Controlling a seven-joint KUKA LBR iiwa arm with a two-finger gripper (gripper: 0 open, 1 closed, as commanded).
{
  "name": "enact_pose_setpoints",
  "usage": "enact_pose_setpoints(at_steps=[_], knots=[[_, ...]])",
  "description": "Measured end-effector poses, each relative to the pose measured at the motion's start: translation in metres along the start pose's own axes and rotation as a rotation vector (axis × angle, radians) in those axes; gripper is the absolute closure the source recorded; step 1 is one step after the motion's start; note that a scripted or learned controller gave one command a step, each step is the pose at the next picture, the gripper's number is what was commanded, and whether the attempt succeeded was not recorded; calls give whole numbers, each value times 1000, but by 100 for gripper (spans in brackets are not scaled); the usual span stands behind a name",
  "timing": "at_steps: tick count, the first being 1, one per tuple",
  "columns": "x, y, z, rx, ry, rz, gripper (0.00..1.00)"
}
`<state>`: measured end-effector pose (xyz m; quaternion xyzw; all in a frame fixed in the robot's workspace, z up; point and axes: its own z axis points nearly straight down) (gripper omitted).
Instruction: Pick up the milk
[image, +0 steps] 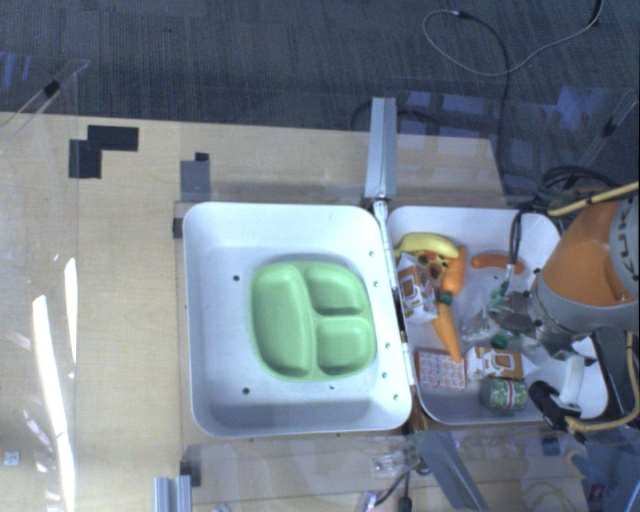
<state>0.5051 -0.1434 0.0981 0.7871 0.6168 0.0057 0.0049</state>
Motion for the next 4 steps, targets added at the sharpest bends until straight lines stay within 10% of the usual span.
enact_pose_setpoints(at_steps=[1, 2, 3, 4], knots=[[-6, -11, 9, -3, -1, -108, 0], [-5, -8, -1, -5, 1, -110, 100], [-5, -8, -1, -5, 1, -110, 0], [12, -16, 9, -4, -6, -169, 0]])
